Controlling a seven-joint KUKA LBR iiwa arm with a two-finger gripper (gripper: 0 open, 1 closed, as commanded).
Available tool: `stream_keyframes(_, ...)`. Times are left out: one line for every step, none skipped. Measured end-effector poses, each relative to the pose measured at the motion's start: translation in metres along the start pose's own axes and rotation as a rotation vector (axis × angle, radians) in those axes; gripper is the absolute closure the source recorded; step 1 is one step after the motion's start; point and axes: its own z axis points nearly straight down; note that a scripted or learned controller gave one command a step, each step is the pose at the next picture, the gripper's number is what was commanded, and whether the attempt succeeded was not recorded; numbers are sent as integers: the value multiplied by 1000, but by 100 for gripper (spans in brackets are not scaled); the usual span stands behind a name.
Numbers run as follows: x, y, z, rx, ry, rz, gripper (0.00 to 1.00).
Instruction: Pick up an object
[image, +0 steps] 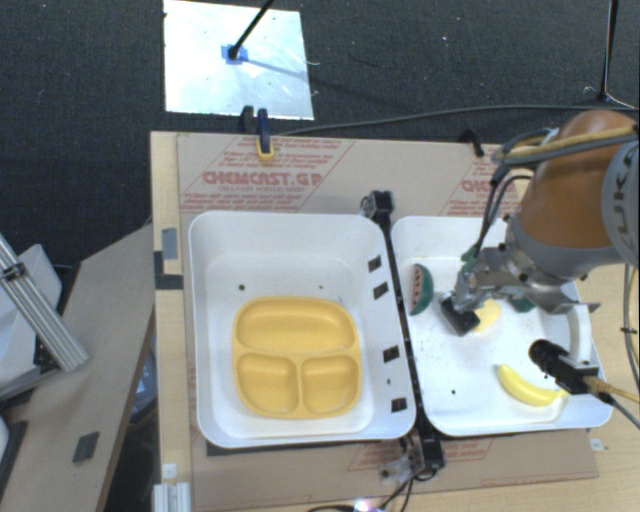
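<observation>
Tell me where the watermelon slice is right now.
The watermelon slice lies in the right bin, against its left wall by the divider, left of the gripper.

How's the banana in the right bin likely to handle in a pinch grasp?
The banana looks like smooth moulded plastic, so probably stiff, light and somewhat slippery. Its curved, tapered shape may swivel if pinched off-centre. Lying flat on the right bin floor, it seems unlikely to roll.

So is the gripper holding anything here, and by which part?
Cannot be told. The gripper is down in the right bin against a small yellow piece, but nothing visibly sits between its fingertips. The banana lies apart.
</observation>
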Motion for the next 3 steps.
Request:
stream_keyframes(43, 2, 5, 2, 0, 0, 100)
stream_keyframes(86, 4, 7, 2, 1, 0, 100)
stream_keyframes(139, 4, 0, 1, 1, -1, 100)
